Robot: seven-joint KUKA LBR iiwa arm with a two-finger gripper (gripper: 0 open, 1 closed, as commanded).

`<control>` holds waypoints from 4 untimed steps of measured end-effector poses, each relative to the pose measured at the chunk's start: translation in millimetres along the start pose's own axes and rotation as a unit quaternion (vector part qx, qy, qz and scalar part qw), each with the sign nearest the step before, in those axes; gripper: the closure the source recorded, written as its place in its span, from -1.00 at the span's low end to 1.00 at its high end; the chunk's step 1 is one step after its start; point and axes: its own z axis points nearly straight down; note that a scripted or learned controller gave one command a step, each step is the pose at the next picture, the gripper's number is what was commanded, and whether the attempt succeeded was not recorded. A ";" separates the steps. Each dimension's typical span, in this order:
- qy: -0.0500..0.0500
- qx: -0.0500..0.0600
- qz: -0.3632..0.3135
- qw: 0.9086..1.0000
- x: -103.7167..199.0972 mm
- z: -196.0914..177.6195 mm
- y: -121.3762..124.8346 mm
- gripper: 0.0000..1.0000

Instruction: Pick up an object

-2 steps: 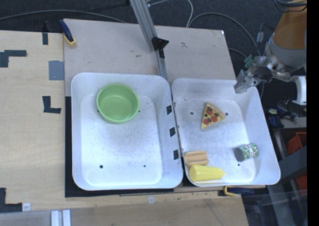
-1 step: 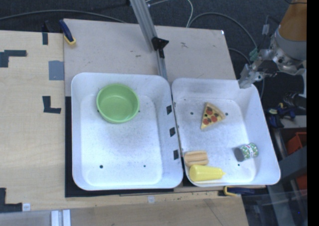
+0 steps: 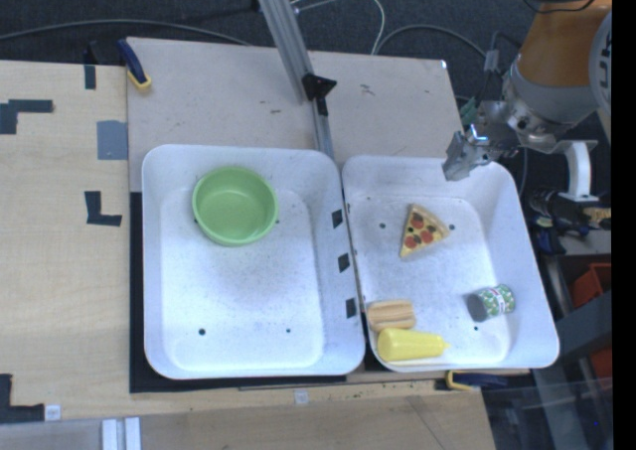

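Jaws hung over the upper edge of the right bin [image 3: 517, 239] in the frame's upper right, their opening impossible to judge, nothing visibly held, so the pizza slice [image 3: 423, 229] below-left of them remained to be picked.

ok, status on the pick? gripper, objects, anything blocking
Gripper over right bin's far rim, nothing between fingers. Pizza slice nearest, untouched; hot dog, yellow piece, small can at near edge. Nothing blocking.
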 end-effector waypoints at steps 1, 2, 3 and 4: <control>0.000 0.001 0.000 1.000 45.8 1.5 -7.7 1.00; 0.000 0.001 0.000 1.000 103.2 5.3 -21.7 1.00; -0.001 0.002 0.000 1.000 154.9 29.6 -27.8 1.00; -0.001 0.002 0.000 1.000 203.4 49.2 -37.0 1.00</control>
